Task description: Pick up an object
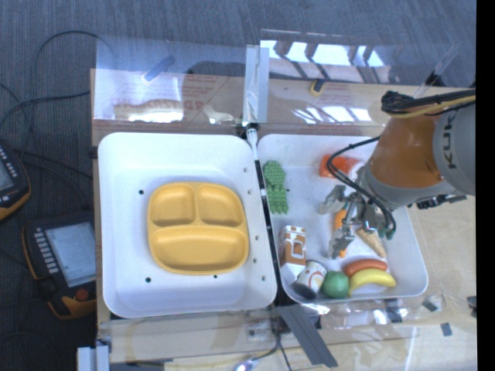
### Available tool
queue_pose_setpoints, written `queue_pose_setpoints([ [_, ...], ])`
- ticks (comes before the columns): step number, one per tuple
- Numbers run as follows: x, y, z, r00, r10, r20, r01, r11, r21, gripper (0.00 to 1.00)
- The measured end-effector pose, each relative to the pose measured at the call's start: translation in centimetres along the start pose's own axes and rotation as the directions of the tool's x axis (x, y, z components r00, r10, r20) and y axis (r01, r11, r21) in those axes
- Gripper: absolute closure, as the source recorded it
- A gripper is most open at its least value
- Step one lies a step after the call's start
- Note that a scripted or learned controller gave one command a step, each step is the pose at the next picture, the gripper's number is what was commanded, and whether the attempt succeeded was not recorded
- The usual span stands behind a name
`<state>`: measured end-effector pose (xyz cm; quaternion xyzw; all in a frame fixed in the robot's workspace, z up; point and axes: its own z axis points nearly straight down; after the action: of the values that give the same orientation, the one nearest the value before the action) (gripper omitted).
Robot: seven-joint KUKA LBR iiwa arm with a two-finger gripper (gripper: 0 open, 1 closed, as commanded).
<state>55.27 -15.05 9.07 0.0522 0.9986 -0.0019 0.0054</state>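
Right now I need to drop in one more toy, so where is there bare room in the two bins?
The left bin has bare floor all round the yellow divided plate. In the right bin the front is crowded: small box, green ball, banana. The gripper sits mid-bin. A free patch lies between the green knobbly toy and the gripper.

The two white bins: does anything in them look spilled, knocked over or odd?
Nothing looks spilled or broken. The yellow divided plate sits flat in the left bin. The toys are crowded along the right bin's near edge, the banana and green ball among them, which looks untidy but harmless.
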Motion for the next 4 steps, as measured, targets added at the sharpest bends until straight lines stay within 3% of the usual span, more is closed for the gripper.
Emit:
queue_pose_setpoints([
  [1, -0.3, 0.0, -1.1, 1.000, -0.001, 0.008, 0.001, 1.000, 0.004, 1.00],
  [2, -0.3, 0.1, -1.1, 1.000, -0.001, 0.007, 0.001, 1.000, 0.003, 0.00],
  [3, -0.5, 0.2, 0.0, 1.000, -0.015, -0.001, 0.015, 1.000, 0.002, 0.00],
  [4, -0.7, 0.3, -1.1, 1.000, -0.017, 0.007, 0.016, 1.000, 0.004, 1.00],
])
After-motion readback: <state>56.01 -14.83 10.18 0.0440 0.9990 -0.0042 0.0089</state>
